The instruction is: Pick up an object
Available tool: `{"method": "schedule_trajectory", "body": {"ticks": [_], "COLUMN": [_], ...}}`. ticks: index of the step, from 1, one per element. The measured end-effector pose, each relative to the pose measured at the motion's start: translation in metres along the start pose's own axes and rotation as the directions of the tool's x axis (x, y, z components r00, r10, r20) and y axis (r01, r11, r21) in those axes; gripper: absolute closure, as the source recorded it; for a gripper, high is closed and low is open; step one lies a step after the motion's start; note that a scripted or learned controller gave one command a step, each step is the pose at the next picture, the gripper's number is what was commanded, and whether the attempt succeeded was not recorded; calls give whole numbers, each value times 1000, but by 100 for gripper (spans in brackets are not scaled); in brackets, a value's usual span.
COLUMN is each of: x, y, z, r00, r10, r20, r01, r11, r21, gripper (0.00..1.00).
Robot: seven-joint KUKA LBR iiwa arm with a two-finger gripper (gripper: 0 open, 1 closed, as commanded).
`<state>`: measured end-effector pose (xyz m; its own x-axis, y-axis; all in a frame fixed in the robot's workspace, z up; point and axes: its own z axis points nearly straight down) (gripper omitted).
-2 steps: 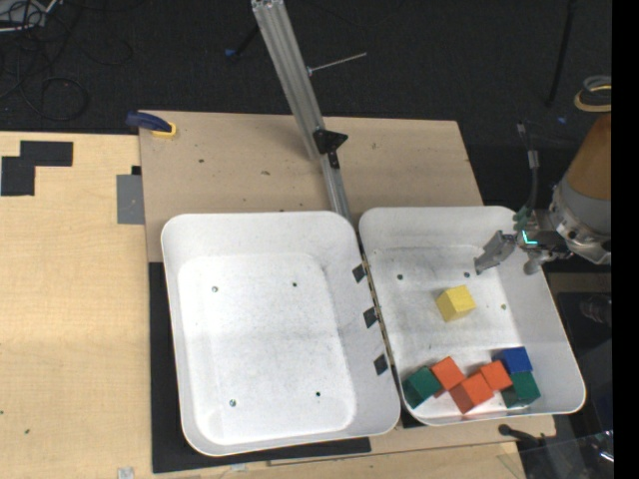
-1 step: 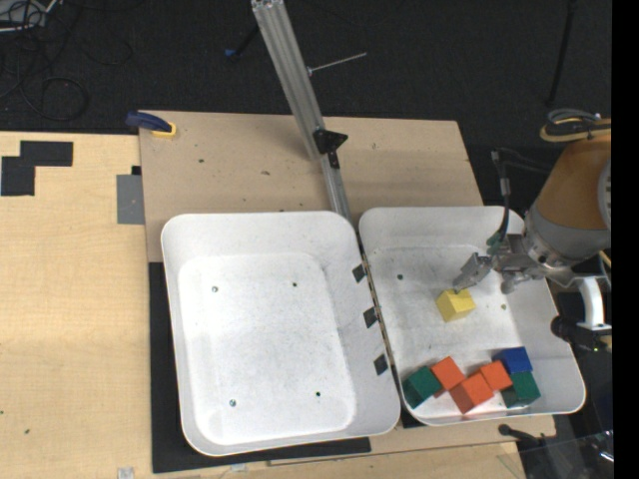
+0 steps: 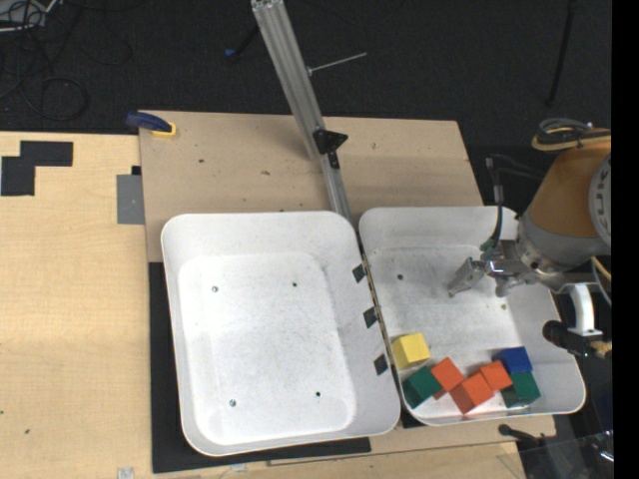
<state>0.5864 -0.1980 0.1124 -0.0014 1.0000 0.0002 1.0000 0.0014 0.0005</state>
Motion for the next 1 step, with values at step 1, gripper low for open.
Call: {"method": "schedule_trajectory", "body": {"ticks": [1], "x": [0], "y": [-1], "z": [-7], "r00": [1000], "r10": [2], "r20": [-2], "r01": [-2], "r11": [1000], "r21": [4], "gripper": [100]}}
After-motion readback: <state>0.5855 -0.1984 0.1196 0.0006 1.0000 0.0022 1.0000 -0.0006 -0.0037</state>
